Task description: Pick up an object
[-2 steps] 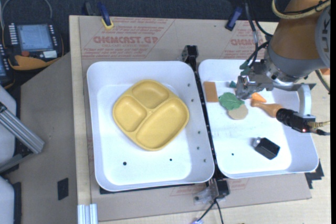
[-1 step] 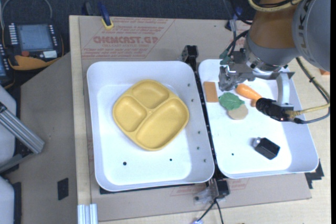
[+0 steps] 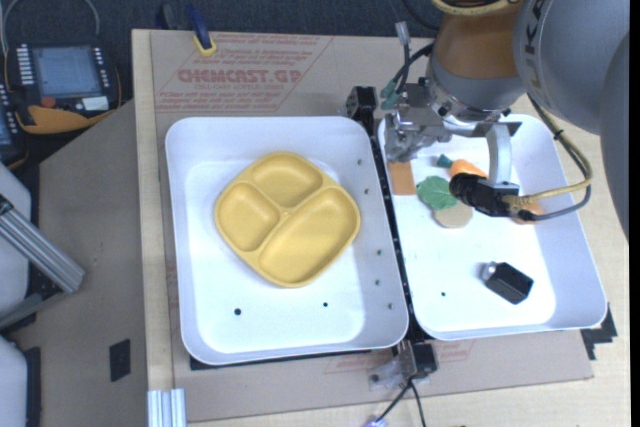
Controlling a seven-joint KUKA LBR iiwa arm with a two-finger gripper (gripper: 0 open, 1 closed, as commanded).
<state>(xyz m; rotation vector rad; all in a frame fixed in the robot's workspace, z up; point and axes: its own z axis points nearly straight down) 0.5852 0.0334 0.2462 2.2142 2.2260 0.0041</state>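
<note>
Camera view. Left shallow white plastic bin (image 3: 185, 215): one glossy yellow plastic plate w/ 3 compartments (image 3: 288, 217), rounded-square, at bin centre, set diagonal.

Right shallow white plastic bin (image 3: 560, 310): flat orange rectangular piece (image 3: 401, 179) along left edge; green rounded lump (image 3: 435, 191) touching tan disc (image 3: 452, 214); small orange bit (image 3: 466, 167) near them; black matte block (image 3: 510, 282) nr bottom-right corner.

Gripper (image 3: 404, 137) over right bin's top-left corner, just above orange piece. Wide or closed: can't tell.
</note>
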